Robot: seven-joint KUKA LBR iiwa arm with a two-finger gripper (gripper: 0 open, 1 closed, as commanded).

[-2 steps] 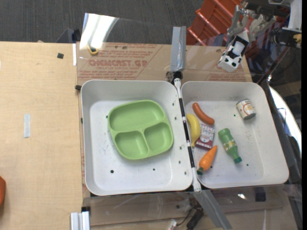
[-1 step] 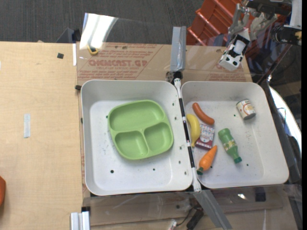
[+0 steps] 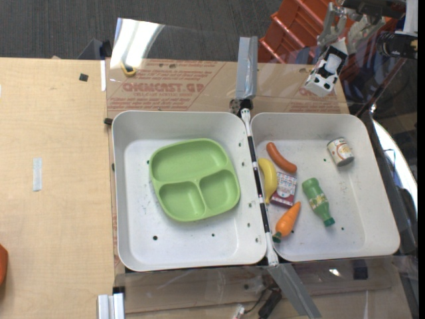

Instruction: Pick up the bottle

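The green bottle (image 3: 317,201) lies on its side in the right bin (image 3: 372,238), cap toward the front right, between an orange carrot and the bin's right wall. Nothing touches it. My gripper (image 3: 340,44) is high at the top right, beyond the far edge of the right bin and well away from the bottle. Its fingers are shut on the top of a white carton with black spots (image 3: 324,73), which hangs tilted below them over the cardboard.
Also in the right bin are a small can (image 3: 340,151), a red sausage (image 3: 281,157), a yellow banana (image 3: 267,178), a red-and-white packet (image 3: 286,189) and the carrot (image 3: 287,220). A green divided plate (image 3: 194,178) sits in the left bin (image 3: 133,238).
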